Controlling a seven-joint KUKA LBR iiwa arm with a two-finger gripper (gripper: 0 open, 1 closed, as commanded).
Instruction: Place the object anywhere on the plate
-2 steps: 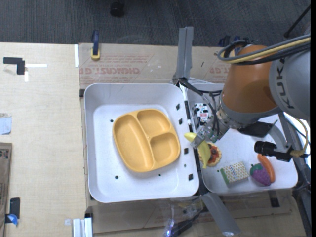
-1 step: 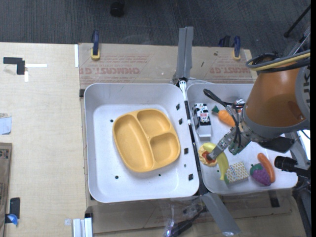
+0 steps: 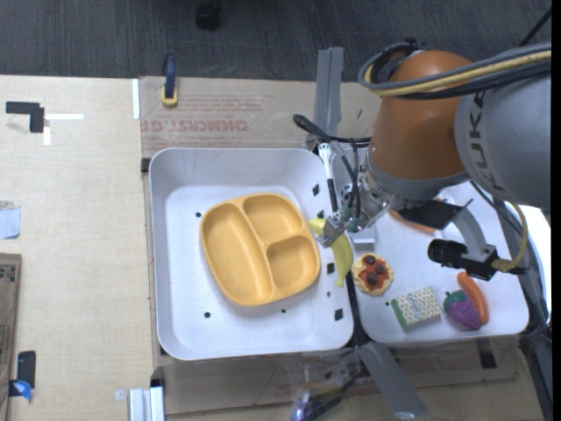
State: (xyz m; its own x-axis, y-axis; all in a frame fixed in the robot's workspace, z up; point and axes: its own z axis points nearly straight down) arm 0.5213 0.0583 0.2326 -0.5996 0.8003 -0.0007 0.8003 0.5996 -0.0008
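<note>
Grey and bulky, with its orange band, the arm [image 3: 438,121] reaches in from the right and fills the upper right of the view, nearer the lens than anything on the bench. Below its wrist the gripper [image 3: 337,226] hangs over the dividing rim between the two white bins, its fingers closed on a yellow banana [image 3: 340,251] — the fruit dangles downward from them, just off the right edge of the plate [image 3: 259,248]. That plate, yellow with three compartments, lies tilted in the left bin [image 3: 175,323]. In the right bin [image 3: 508,323] sit a small tart topped with dark berries [image 3: 372,274], a speckled box [image 3: 415,307] and a purple-and-orange toy [image 3: 467,303] — all well apart from the plate. A yellow-and-blue clamp [image 3: 169,86] grips the cardboard behind the bins.
</note>
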